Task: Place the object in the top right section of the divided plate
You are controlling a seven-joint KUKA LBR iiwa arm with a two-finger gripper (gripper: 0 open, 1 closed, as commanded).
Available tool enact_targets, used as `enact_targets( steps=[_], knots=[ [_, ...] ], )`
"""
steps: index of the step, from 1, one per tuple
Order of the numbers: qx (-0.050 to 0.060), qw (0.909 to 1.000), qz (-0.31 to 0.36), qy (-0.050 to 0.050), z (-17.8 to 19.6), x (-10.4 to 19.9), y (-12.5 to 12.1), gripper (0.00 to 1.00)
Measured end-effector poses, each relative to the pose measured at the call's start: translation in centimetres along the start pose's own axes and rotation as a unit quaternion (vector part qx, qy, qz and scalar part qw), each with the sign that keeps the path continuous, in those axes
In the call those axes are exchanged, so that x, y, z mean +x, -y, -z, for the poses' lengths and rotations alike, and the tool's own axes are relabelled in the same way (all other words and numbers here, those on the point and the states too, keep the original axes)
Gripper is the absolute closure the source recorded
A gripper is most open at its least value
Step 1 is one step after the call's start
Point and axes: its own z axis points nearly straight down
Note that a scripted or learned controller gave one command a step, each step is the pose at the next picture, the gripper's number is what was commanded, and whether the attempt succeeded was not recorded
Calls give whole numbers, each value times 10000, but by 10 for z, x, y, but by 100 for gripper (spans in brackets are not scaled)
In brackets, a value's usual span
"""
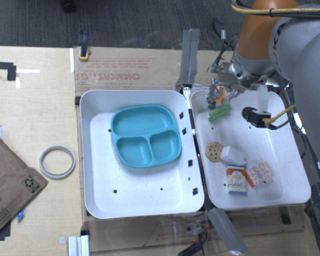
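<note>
The gripper (217, 96) hangs over the right bin (293, 196) — seemingly clenched on a green pea pod (220, 113). The pod's long axis runs nearly level, right end slightly higher. The blue divided plate (145, 135) lies in the left bin (96, 196).

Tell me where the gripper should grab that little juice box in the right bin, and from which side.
Grip the juice box across its two long side faces, coming straight down from above. It appears to lie flat on the bin floor, so only those narrow sides give the fingers parallel faces. A packet sits close on its right, so entry there looks tight.
</note>
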Motion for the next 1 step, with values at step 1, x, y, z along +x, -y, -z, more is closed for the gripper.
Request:
enact_targets(
  steps=[1],
  knots=[
    [5,9992,403,-9,-65,-68,97,100]
  ],
)
